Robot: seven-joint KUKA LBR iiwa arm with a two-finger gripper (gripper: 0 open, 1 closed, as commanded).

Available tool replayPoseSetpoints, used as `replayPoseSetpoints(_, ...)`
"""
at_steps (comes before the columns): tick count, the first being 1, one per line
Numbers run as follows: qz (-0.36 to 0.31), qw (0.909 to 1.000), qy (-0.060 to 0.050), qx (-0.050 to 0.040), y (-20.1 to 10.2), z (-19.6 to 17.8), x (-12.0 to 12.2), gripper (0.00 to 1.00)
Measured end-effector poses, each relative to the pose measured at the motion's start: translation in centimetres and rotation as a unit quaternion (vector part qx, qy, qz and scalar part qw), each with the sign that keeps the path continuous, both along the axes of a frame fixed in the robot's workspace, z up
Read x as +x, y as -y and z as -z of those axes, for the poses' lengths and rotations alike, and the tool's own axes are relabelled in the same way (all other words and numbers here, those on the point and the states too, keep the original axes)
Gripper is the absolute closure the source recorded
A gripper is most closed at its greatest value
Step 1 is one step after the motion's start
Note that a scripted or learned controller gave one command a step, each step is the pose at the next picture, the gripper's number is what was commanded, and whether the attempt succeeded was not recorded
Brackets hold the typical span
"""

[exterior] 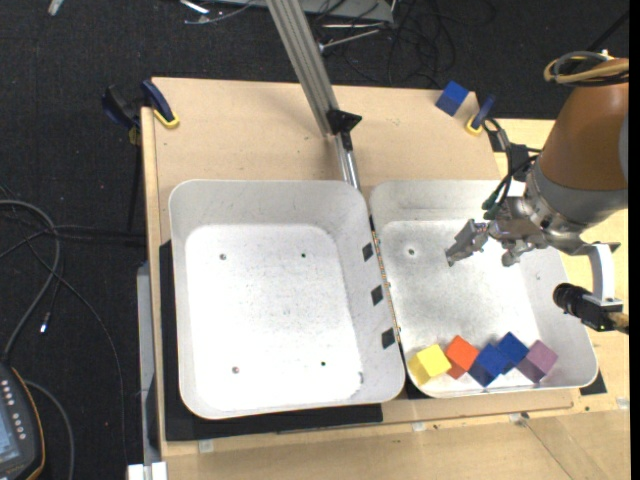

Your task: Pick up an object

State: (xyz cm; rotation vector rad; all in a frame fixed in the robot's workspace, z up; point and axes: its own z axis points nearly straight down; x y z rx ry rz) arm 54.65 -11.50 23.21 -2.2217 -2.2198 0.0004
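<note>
Presently, step in hand: the approach, with no block taken; the claw (490, 243) hangs above the upper middle of the right bin (430, 208), its two fingers spread apart and nothing between them. Arm (590, 158): grey and orange, reaching in from the right, wrist turned so the fingers point leftward and down toward the bin floor. Candidates for picking, four small blocks, all gathered along the near wall of the right bin in a tight row: yellow block (431, 363) at the left end, orange block (461, 355) touching it, blue block (499, 358) next, purple block (539, 360) at the right end beside the bin's corner. Position relative to the claw: the row lies well apart from the fingers, nearer the camera and lower in the frame, with bare bin floor between. Left bin (200, 208): holds no blocks. Stray item: a further blue cube (453, 97) on the wooden surface (250, 128) beyond the bins, by a clamp, out of the working area. Next move, as judged: carry the claw toward the near wall, settle over one block, descend with the fingers straddling it, then close and lift. Caution: the blocks crowd each other and the wall, so an end piece, yellow or purple, probably offers the freest sides; a finger landing on a neighbour would likely spoil the grasp.
</note>
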Motion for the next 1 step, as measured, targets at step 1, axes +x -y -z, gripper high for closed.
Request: replayPoseSetpoints(1,-0.005,1.0,0.0,0.001,-5.33,-1.47,-2.76,0.0)
